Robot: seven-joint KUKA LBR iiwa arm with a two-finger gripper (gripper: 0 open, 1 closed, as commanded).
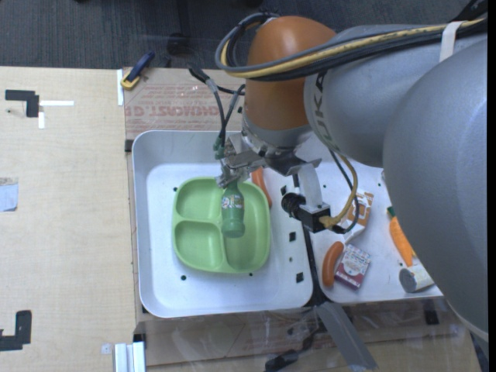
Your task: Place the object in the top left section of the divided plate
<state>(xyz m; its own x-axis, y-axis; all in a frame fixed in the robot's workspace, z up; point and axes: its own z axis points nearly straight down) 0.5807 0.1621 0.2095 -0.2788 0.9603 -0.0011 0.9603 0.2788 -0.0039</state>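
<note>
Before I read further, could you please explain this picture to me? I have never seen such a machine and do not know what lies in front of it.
The big grey and orange shape is a robot arm, seen by one camera looking down from above. Its gripper hangs over a green divided plate in a white bin. A green bottle lies on the plate just below the gripper; I cannot tell whether it is held. The second bin, to the right, holds a small red and white box, an orange sausage-like piece and a carrot-like toy.
</note>
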